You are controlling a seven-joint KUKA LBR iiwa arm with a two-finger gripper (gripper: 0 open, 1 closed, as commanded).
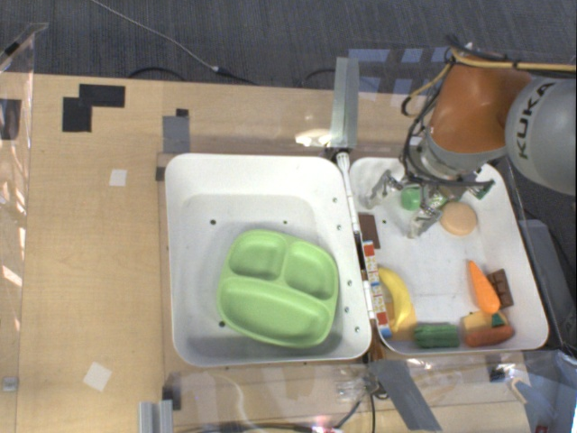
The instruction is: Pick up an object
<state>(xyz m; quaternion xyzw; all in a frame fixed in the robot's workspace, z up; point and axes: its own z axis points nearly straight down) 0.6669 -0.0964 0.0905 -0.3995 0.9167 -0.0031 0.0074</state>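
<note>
Dark carpet is running behind a pale wooden table (90, 269) that is carrying two shallow white bins side by side. A green divided plate (279, 287) is lying in the left bin (194, 179). The right bin (527, 269) is holding the pickable pieces: a banana (398, 300), a carrot (481, 287), a green block (435, 335), a brown block (500, 287) and a round tan piece (459, 219).

The arm (478, 106) is reaching in over the far end of the right bin, and the tool (424, 201) is hanging low there, just above a small green thing (411, 198) and just beside the tan piece. Whether the tool is apart or together cannot be told from this slant, and nothing is visibly clamped in it.

The likely trouble is coming from crowding. The green thing and the tan piece are sitting close together near the bin's far wall, so a closing tool is risking nudging one away, or pinching an edge and letting it slip on the lift. A descent slightly off centre would be pushing the piece against the wall instead of gripping it.
</note>
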